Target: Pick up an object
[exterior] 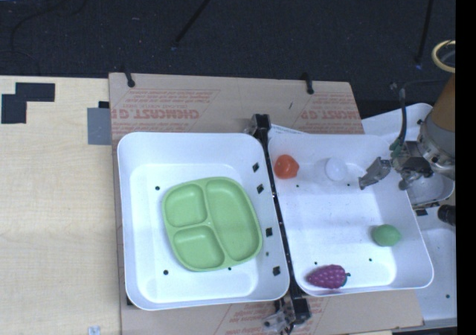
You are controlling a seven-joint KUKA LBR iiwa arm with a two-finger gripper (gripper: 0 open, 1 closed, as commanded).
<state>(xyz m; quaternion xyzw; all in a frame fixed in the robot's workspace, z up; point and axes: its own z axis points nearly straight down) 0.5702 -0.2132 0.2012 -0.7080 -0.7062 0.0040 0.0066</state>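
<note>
Nearest the camera, in the right bin [416, 270], a purple grape cluster [327, 276] lies against the front wall, untouched. Just behind it and to the right, a green ball [386, 235] rests on the bin floor, near the right wall, free of any contact. In the left bin [134, 177], a green three-compartment plate [212, 223] lies flat in the middle, its compartments bare. Farther back in the right bin, an orange-red round object [286, 167] sits close to the divider, and a pale, nearly white object [336, 170] lies beside it, hard to make out against the bin. At the far right rim, the gripper [390, 170] hangs above the bin's back corner; its fingers appear spread apart with nothing between them. Judged progress: no object lifted; approach, closing and lift all remain. The tabletop [52, 237] beyond the bins carries dark tape marks.
</note>
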